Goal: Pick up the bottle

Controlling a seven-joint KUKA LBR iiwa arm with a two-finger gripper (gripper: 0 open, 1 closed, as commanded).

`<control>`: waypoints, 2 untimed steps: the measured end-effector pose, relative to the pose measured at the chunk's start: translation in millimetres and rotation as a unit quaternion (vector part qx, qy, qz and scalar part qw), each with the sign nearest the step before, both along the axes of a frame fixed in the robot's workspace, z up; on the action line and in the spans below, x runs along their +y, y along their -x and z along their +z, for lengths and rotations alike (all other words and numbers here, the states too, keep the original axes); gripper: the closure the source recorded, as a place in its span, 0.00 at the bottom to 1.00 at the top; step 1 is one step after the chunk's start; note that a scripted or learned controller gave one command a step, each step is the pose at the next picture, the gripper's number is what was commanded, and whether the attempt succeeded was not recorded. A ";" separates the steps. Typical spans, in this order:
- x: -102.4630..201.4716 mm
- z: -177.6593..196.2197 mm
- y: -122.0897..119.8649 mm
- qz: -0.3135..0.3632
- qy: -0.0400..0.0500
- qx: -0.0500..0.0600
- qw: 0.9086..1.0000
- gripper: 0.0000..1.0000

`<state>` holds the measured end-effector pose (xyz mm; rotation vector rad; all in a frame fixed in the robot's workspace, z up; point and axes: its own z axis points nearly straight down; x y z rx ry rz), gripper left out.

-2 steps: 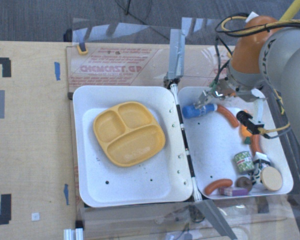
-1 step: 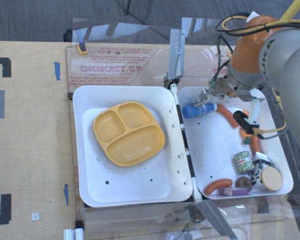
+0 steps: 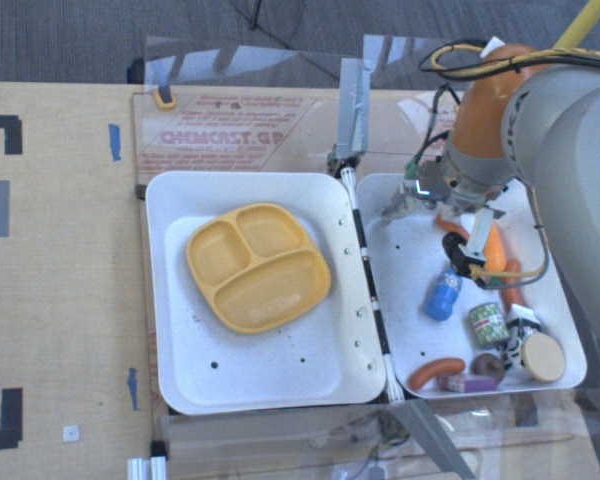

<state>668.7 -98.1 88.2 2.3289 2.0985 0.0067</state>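
Observation:
The bottle (image 3: 442, 296) is small and blue with a paler cap, lying in the middle of the right bin (image 3: 400, 268). My gripper (image 3: 430, 198) hangs over the far part of that bin, below the orange band of the arm. It is up and slightly left of the bottle, with a clear gap between them. Nothing is seen held in it.
Around the bottle in the right bin lie an orange carrot (image 3: 495, 252), a green can (image 3: 487, 323), a red sausage (image 3: 435, 373), a purple piece (image 3: 467, 383) and a beige disc (image 3: 542, 358). The left bin (image 3: 180, 368) holds a yellow divided plate (image 3: 260, 266).

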 end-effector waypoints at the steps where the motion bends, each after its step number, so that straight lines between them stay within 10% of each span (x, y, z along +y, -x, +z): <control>1: 4.3 -1.4 50.9 0.053 0.000 0.002 0.999 0.00; 2: -55.1 -1.9 120.7 0.103 0.000 0.002 0.995 0.00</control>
